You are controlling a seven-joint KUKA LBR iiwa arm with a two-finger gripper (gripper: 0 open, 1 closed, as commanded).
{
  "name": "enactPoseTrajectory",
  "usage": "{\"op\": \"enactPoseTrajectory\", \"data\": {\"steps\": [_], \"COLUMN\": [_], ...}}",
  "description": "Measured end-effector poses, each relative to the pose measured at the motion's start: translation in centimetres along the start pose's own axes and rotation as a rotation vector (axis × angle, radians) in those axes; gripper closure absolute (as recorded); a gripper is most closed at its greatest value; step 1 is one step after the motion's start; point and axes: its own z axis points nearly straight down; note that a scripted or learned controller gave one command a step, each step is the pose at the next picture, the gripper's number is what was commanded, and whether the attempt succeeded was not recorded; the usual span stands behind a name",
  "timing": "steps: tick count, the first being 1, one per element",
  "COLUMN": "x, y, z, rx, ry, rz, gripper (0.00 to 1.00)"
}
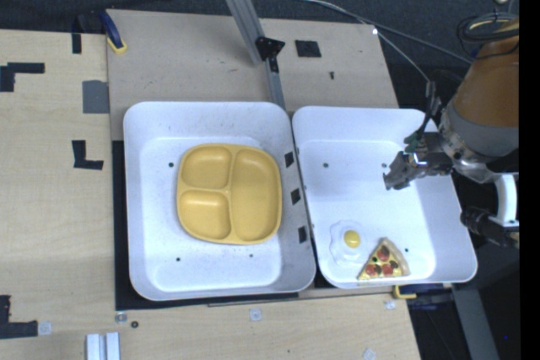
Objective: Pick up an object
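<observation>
**Gripper poised over the right bin, toys left near the front wall**

The gripper [398,174] was seen above the right bin [354,124], reached in from the right-hand side and hung over the bare middle of the bin floor. Its dark fingers were too small and too shadowed for their spread to be judged, so whether they were apart or together cannot be told; nothing was seen between them. The position was probably a hover ahead of a descent, since the pickable things lay nearer the front of the bin, well apart from the gripper.

Two small toys were found close to the front wall of the right bin. A fried egg [346,241], white with a round yellow yolk, lay flat on the floor. Just beside it, toward the front right, a pizza slice [384,260] lay flat too, wedge-shaped, tan at the crust and dotted with red and dark toppings. Both looked thin and low, so a grasp from above was judged likely to be awkward.

In the left bin [143,181] a yellow divided plate [229,194] with three compartments was set near the middle, tilted slightly. It was judged too broad for a two-finger grasp across its width.
</observation>
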Motion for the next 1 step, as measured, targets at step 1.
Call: {"op": "enactPoseTrajectory", "data": {"steps": [1], "x": [4.27], "y": [1.58], "z": [-0.25], "rx": [0.005], "ry": [0.002], "rz": [-0.004], "gripper": [1.0]}}
